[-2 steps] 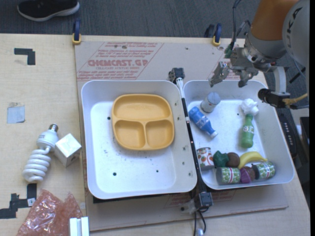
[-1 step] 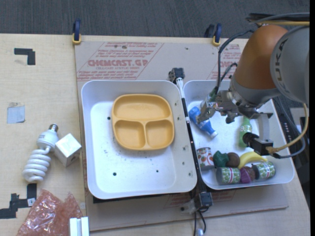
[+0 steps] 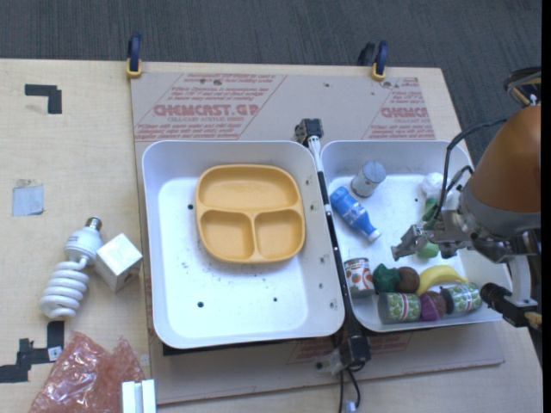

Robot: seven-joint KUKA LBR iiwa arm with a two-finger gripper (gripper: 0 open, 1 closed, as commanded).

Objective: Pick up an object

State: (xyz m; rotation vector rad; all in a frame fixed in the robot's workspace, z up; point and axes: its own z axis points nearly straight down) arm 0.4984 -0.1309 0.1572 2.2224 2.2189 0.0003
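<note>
Banana (image 3: 442, 275) just below jaws (image 3: 419, 243); right bin (image 3: 392, 155).

The arm (image 3: 508, 166) reaches in from the right, its end effector (image 3: 417, 242) lowered.

Lab test bench, not a home. I'm working over a board (image 3: 284, 101) held by blue clamps (image 3: 133, 56) at the far edge, two white bins (image 3: 164, 308) on it, black tape markers (image 3: 45, 97) far left, grey carpet (image 3: 258, 7) beyond.
</note>
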